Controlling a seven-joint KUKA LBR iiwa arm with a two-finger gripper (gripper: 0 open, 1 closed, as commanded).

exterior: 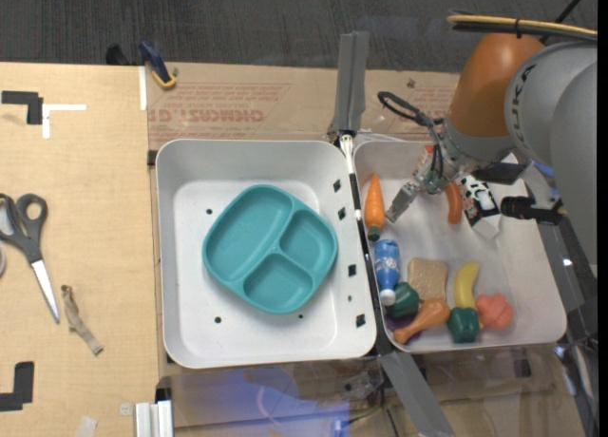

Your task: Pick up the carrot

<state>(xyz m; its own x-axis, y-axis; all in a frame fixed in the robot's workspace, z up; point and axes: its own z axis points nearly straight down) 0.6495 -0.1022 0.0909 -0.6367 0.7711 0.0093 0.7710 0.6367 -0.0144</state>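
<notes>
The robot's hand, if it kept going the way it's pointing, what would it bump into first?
Probably the carrot. The hand points down-left in the right bin, and the carrot lies just ahead by the bin's left wall. Height is hard to judge.

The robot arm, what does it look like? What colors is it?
The arm is big, round and smooth, mostly light grey, with a shiny orange band wrapped around it above the wrist. A thin black cable loops out beside it. At the tip sits the gripper, a small dark metal part with two thin fingers, and there are black and white bits next to it.
</notes>
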